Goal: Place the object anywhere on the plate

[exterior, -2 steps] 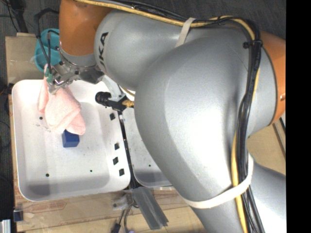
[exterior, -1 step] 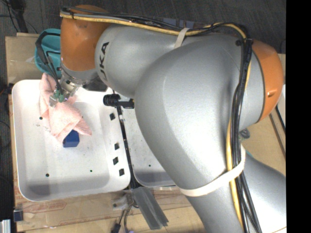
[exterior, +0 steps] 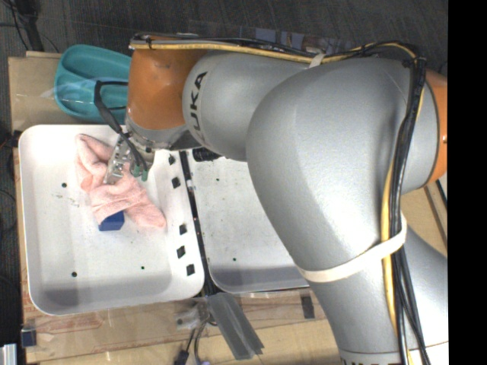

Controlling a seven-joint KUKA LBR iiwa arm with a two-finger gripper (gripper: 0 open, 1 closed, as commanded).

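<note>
The pink cloth [exterior: 118, 187] lies crumpled in the left bin [exterior: 46, 280] — soft, light and limp, best pinched at a raised fold. A small blue block [exterior: 112, 221] rests on it. The tool [exterior: 120, 162] hovers over its upper part — grip state: cannot tell.

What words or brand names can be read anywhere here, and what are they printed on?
"KUKA", in black letters running sideways on the grey arm, beside its orange band.
No other text can be read: the pink cloth, the blue block and the white bins carry no legible marks.
</note>
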